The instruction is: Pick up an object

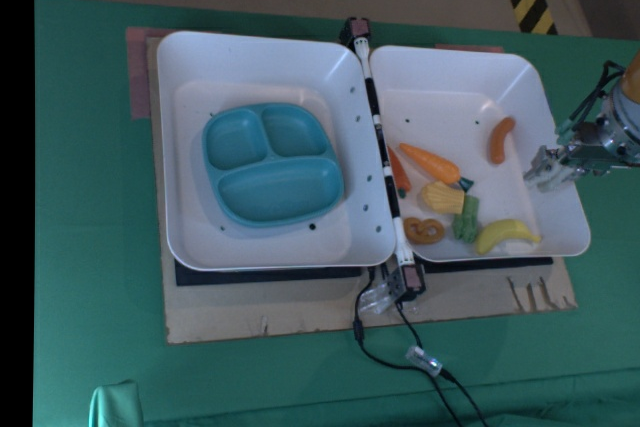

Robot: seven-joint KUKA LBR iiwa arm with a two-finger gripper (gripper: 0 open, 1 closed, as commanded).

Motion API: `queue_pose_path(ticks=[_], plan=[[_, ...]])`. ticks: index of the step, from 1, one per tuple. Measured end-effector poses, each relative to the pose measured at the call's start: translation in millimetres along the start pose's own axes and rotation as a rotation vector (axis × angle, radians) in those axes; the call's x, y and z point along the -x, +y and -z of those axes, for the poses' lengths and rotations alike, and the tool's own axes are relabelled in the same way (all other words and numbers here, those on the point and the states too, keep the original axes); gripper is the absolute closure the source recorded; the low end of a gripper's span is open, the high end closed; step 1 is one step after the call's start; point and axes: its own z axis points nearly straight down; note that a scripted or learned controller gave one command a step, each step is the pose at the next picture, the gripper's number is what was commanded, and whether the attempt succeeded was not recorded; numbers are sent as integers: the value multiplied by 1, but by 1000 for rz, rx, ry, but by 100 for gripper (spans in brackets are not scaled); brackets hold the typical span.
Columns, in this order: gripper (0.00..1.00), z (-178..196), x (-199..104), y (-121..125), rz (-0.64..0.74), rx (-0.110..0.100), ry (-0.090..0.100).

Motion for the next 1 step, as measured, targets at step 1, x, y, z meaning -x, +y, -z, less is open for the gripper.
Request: queue_pose_path(ticks=[1], plan=[[100, 29, 0, 0, 1, 3, -1]])
